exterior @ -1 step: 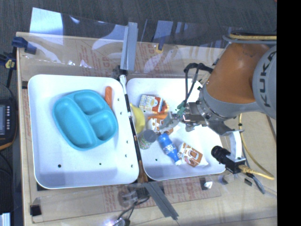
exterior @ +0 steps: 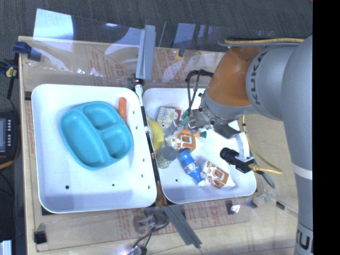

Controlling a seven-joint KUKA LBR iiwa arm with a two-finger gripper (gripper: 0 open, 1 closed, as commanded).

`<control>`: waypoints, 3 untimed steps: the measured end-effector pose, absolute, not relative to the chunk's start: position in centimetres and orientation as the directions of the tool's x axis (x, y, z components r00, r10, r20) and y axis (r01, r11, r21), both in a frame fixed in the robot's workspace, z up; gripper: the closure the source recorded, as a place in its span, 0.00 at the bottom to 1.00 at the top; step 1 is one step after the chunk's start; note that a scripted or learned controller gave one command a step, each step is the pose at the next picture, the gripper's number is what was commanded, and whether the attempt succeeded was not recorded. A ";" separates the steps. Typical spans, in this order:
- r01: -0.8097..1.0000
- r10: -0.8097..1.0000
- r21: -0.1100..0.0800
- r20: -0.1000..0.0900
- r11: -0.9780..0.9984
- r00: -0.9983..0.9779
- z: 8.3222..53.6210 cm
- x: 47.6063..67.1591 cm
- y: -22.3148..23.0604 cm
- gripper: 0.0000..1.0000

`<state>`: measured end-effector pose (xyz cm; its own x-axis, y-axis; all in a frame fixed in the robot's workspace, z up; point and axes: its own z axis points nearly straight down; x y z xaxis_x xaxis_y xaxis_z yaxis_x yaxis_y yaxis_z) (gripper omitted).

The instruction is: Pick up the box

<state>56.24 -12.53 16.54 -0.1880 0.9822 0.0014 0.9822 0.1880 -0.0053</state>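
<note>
A small printed box (exterior: 167, 114) lies at the back of the right bin (exterior: 241, 187), just left of my gripper (exterior: 192, 122). The gripper hangs low over the bin's middle, under the orange wrist band (exterior: 234, 81). An orange-and-white carton (exterior: 186, 141) lies directly in front of the gripper, touching or nearly touching it. A similar orange-and-white carton (exterior: 217, 175) rests near the bin's front right. I cannot tell whether anything is between the gripper's tips.
In the right bin lie a yellow banana (exterior: 155, 133), a grey cup (exterior: 166, 156) and a blue bottle (exterior: 189, 166). The left bin (exterior: 48, 190) holds a blue divided tray (exterior: 96, 133) and an orange carrot (exterior: 122, 108). Black cabling (exterior: 235, 160) trails by the arm.
</note>
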 end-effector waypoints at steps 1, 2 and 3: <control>0.962 0.962 0.020 -0.010 0.272 -0.272 11.1 54.0 -15.4 0.00; 0.927 0.928 0.028 -0.018 0.374 -0.373 10.6 52.4 -17.6 0.00; 0.927 0.927 0.024 -0.021 0.375 -0.375 10.6 58.3 -14.7 0.00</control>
<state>58.31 -14.74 10.60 -0.3750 0.9268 -0.0207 0.9265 0.3754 0.0237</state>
